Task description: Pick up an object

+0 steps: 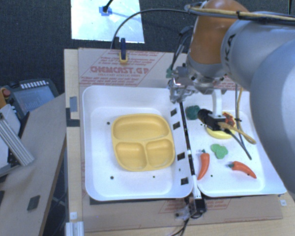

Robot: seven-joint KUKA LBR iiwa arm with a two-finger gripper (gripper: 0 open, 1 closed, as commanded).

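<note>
My gripper (178, 93) hangs over the back end of the divider between the two bins, just above the far left corner of the right bin (265, 178). A dark green piece (192, 112) lies just below and to the right of it. Further forward in the right bin are a yellow disc (219, 132), a light green piece (219, 150), an orange carrot (203, 164) near the divider, and a second orange carrot (244, 169) to its right. Nothing shows between the gripper's tips.
The left bin (96, 132) holds a yellow compartment tray (141, 141) in its middle. A small red and orange item (229, 117) sits behind the yellow disc. The arm's large grey body covers the right side of the view.
</note>
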